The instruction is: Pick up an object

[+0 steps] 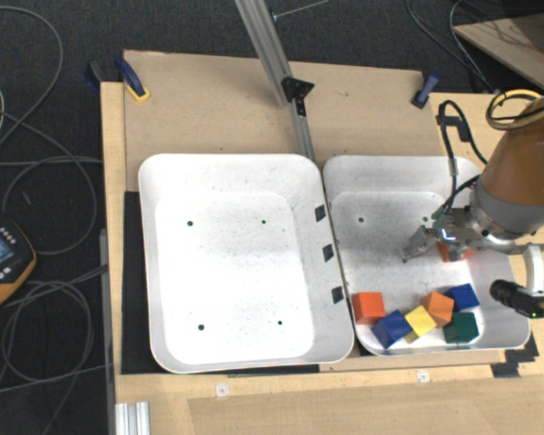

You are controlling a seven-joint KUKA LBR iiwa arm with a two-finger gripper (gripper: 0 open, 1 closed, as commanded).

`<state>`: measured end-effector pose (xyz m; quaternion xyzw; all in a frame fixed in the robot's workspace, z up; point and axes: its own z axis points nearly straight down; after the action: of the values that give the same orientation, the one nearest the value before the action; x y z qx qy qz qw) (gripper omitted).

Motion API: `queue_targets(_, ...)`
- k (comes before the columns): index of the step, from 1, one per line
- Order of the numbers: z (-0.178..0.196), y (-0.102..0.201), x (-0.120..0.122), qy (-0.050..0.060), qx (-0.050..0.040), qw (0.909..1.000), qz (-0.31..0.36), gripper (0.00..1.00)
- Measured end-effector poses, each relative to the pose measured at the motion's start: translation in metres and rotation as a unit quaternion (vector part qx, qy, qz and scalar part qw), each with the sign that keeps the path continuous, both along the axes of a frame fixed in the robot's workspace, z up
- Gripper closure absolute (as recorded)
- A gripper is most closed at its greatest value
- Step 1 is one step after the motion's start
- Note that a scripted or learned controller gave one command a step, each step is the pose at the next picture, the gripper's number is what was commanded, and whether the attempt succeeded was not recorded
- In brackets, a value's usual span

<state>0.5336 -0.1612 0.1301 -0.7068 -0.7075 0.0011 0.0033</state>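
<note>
Blocks are gathered along the lower edge of the right bin (381,184), in the lower right of the frame — an orange block (369,306) furthest left, then a blue block (392,327), a yellow block (420,320), a second orange block (440,305), a second blue block (463,295) and a green block (461,328) at the right end of the cluster. The gripper (428,243) is seen above them in the frame, low over the bin floor at mid-right, with the arm (517,175) entering from the right edge. A small red piece (450,253) is seen just at the gripper's lower right side; whether it is a block on the floor or part of the tool cannot be told.

The fingers appear spread, one prong pointing toward the left of the frame, and nothing is seen between them — so no object is judged to be held.

The relation that matters is plain: the cluster lies below the gripper in the frame and slightly to the right, near but not touching it. The second orange block and the yellow block are judged the nearest candidates. The blocks are packed close, several touching, so a clean closure on one is judged hard without nudging its neighbours. The left bin (163,179) holds no blocks.
</note>
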Motion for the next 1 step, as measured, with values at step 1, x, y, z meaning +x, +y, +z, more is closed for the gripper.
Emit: queue_targets(1,-0.0326,0.0009,-0.0007,0.000,-0.0002,1.0000,0.000,0.00)
